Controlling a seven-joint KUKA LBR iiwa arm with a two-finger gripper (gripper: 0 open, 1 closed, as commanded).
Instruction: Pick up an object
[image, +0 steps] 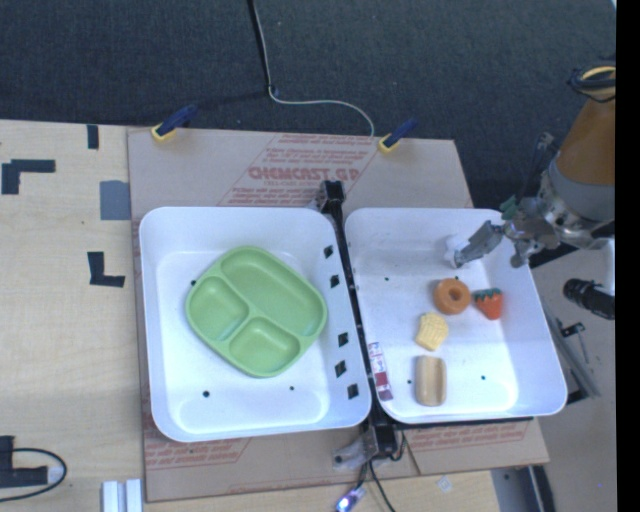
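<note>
pale wooden bench, two glossy white bins (160, 330), ring-shaped orange doughnut (452, 296), metal claw (470, 250) grip state unclear

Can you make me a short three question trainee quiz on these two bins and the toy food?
1. True or false: the green tray lies in the left bin.
2. Which item sits nearest the pincer? A) bread B) donut C) corn
3. Fill in: the red item lies in the ____ bin.

Key: 1 true; 2 B; 3 right.
</note>
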